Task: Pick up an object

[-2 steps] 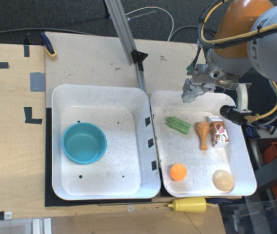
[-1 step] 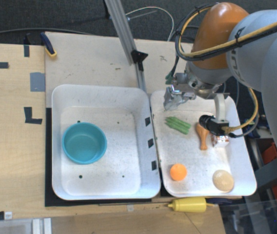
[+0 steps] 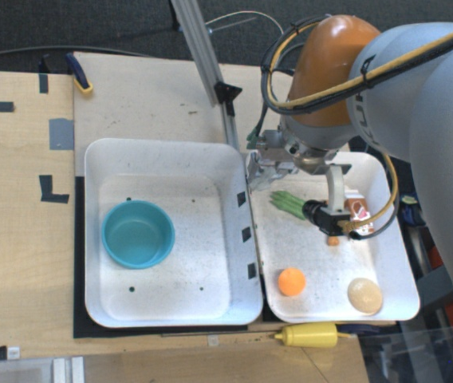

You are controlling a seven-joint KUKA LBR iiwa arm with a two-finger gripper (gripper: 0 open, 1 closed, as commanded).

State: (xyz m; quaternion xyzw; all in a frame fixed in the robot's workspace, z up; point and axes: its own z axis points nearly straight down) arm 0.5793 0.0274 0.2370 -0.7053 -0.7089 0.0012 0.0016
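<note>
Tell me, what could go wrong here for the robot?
The green thing lies close against the wall between the bins, so the robot's hand might bump that wall. The orange ball is round and could roll away if nudged. Cables dangle over the right bin and might snag something.

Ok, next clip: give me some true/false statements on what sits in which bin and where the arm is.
1. The blue bowl sits in the left bin. True.
2. The orange ball lies in the left bin. False: it lies in the right bin.
3. The gripper is over the right bin's far end. True.
4. The yellow bottle lies inside the right bin. False: it lies on the bench at the bin's near edge.
</note>
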